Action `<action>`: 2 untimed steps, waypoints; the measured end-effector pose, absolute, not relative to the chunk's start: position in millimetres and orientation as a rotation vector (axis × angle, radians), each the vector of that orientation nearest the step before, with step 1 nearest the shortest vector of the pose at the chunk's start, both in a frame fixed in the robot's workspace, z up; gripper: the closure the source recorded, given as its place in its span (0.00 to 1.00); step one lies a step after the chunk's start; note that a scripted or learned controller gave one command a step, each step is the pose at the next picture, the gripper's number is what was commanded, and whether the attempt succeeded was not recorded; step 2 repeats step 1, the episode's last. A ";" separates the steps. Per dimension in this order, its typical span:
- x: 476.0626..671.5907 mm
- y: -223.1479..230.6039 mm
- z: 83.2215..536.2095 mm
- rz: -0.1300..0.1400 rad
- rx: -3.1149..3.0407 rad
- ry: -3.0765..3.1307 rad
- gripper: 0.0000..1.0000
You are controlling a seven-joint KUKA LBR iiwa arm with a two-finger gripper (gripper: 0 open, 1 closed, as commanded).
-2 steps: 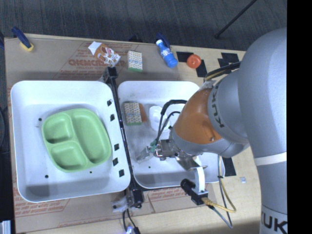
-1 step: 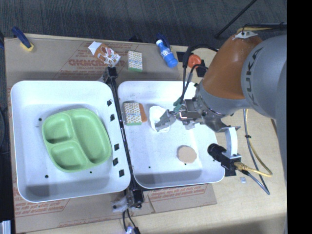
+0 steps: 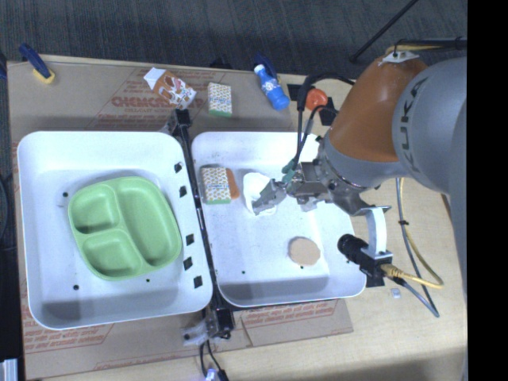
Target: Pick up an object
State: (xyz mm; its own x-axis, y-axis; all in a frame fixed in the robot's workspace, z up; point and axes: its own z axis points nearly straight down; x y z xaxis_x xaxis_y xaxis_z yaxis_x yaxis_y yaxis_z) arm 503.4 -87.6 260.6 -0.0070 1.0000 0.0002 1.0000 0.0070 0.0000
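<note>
While we hover the gripper (image 3: 266,199) over the white object (image 3: 256,187) near the right bin's (image 3: 238,288) far edge, whether it is gripping is unclear; we risk nudging it aside.

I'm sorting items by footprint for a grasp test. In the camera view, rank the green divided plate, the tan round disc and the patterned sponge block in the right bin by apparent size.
1. green divided plate, by far the largest.
2. patterned sponge block.
3. tan round disc, close to the block in size, so that order is unsure.
</note>
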 end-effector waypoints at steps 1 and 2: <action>503.4 -87.6 260.6 0.000 -2.214 -2.229 0.00; 503.4 -87.6 260.6 0.000 -2.214 -2.229 0.00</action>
